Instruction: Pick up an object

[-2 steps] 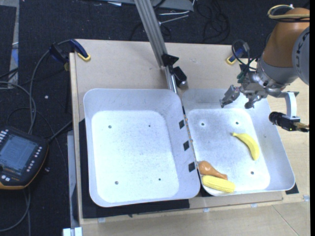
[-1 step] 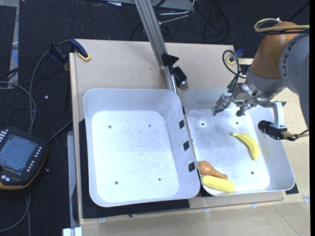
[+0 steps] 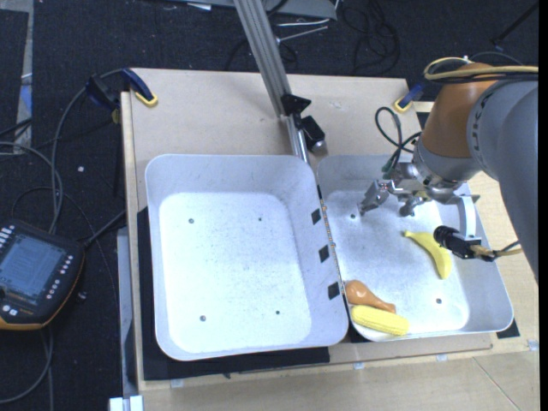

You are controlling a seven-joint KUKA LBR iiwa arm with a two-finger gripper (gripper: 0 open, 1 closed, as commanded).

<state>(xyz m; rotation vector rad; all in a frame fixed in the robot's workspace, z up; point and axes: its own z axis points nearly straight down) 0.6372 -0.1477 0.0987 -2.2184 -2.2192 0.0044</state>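
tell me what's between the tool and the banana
Nothing: in the camera view only bare white floor of the right bin separates the tool from the banana, which lies just below and to its right.

One fixed camera looks down at a slant on the worktop, moderately near, taking in both bins; the arm enters from three o'clock.

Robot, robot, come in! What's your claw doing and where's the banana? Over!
Gripper hovering over right bin, nothing between fingers. Banana lying beside it, untouched. Corn cob and orange toy at near edge, not blocking.
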